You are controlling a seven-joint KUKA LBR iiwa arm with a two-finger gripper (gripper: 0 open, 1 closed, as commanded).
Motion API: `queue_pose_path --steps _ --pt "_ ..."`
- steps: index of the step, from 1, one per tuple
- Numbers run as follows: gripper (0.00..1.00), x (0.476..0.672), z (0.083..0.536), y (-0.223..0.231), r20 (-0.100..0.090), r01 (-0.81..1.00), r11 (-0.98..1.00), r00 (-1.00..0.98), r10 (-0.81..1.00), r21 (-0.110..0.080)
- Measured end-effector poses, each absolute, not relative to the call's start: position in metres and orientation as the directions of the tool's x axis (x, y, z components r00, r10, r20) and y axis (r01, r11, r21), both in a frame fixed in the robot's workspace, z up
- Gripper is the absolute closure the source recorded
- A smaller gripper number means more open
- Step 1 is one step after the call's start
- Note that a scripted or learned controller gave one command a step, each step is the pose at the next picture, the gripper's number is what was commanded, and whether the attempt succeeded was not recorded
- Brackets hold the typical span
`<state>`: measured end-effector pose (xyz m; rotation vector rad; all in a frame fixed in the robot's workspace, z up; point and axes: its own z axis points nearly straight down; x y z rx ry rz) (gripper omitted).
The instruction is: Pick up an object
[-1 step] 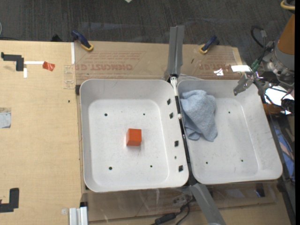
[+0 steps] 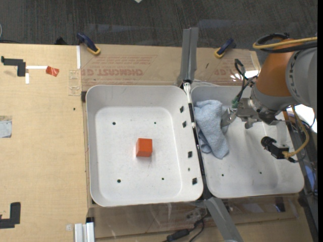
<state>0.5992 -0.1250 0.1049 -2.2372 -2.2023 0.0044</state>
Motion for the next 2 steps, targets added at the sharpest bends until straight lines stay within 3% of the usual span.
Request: queue_pose_path --steps 1,2 --pt "0.0 0.624 0.092 -0.098 -0.002 1.0 0.013 -0.013 1.0 0.0" --pt "0.0 0.565 0.191 0.018 -0.001 0.998 0.061 -0.061 0.998 -0.001"
